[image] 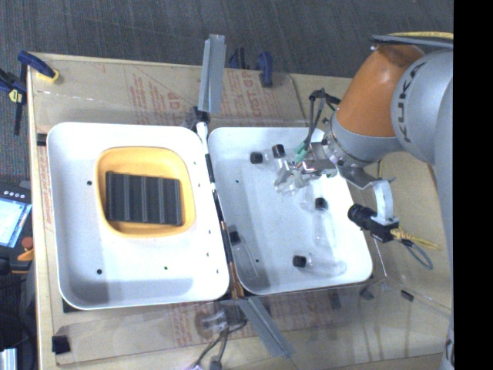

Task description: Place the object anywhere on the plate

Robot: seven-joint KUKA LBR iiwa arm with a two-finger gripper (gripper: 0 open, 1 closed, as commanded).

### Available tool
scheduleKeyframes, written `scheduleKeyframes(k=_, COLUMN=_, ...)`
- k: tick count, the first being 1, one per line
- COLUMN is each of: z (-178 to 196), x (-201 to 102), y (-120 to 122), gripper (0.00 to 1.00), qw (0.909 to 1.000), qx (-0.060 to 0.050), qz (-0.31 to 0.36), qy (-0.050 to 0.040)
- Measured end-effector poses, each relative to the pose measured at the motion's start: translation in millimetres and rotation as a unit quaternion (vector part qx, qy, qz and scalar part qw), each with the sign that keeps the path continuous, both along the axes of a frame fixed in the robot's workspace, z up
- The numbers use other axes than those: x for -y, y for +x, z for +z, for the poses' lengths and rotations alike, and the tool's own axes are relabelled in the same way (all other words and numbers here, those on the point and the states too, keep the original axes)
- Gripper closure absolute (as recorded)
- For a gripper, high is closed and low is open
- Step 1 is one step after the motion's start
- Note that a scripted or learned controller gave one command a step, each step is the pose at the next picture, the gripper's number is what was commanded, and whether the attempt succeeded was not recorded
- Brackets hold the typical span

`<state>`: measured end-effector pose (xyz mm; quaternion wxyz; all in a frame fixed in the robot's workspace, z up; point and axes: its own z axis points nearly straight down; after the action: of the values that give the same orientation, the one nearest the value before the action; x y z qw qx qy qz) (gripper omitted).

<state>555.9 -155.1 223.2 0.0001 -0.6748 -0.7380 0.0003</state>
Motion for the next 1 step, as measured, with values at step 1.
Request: scheduleKeyframes(k=1, z=-1.1, x=-62.2, y=32.6, gripper=1.00, qw=0.9994, qx=-0.001, qz=0.036, qy=0.0006)
